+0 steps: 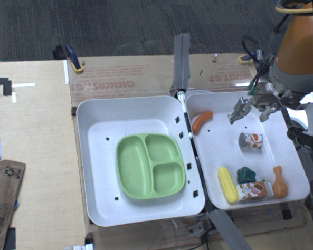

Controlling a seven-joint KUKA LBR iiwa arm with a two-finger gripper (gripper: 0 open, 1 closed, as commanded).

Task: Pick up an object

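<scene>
- My gripper (252, 110) hangs over the back of the right bin (303, 189); its two fingers are spread apart with nothing between them.
- The nearest thing to take is the small can (251, 141), lying on its side just below my fingers, near the bin's middle. I judge it light, stiff and smooth, apt to roll; I would close across its round body.
- Around it: a hot dog (201, 121) toward the back left, and corn (227, 184), a green toy (246, 174), a box (252, 191) and a drumstick (278, 181) crowded at the front, well apart from the can. Nothing stands in my way.
- The left bin (93, 125) holds a green tray (150, 165).
</scene>
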